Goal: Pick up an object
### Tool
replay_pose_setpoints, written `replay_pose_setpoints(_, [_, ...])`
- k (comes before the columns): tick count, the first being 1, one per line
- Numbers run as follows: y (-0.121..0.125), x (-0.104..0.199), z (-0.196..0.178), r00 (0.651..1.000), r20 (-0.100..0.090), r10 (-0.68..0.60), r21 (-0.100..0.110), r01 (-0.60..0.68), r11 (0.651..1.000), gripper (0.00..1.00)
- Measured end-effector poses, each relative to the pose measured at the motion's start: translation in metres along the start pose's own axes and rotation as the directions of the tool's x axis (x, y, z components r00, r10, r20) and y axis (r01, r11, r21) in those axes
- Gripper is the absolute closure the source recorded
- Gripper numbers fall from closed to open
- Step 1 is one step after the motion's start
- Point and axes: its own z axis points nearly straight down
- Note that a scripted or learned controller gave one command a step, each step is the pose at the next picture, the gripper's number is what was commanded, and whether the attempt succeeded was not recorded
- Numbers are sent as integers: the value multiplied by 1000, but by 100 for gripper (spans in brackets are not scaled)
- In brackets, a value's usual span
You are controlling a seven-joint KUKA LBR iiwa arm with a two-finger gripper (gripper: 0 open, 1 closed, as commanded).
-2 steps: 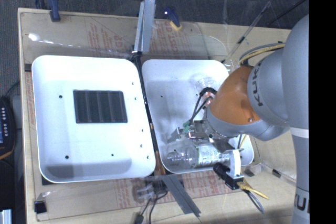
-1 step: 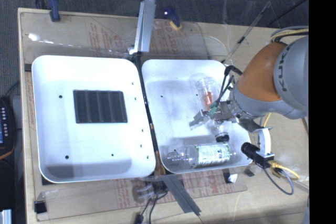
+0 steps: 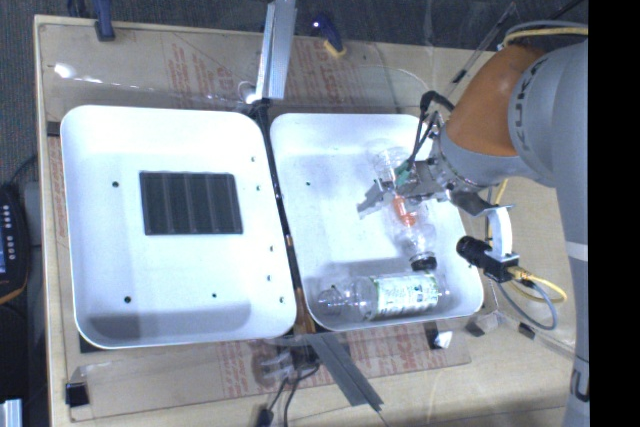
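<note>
In the right bin (image 3: 320,155), a small clear bottle (image 3: 414,237) with an orange band and a black cap lies slanted near the middle right. My gripper (image 3: 392,187) reaches in from the right and hangs right over this bottle's upper end, among crinkled clear plastic. Along the bin's front wall a larger clear bottle (image 3: 395,296) with a green and white label lies on its side. Whether anything is gripped cannot be made out.
The left bin (image 3: 90,245) holds a dark ribbed rectangular pad (image 3: 190,203). A metal bar (image 3: 275,45) stands behind the gap between the bins. Blue clamps (image 3: 100,13) sit at the bench's back edge. Cables (image 3: 530,290) trail at the right.
</note>
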Motion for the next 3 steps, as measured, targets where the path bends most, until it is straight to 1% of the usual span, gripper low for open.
replay_pose_setpoints(2, [0, 0, 0, 1000, 0, 0, 0, 0, 1000, 0])
replay_pose_setpoints(3, [16, -2, 3, 1000, 2, -30, -2, 30, 1000, 0])
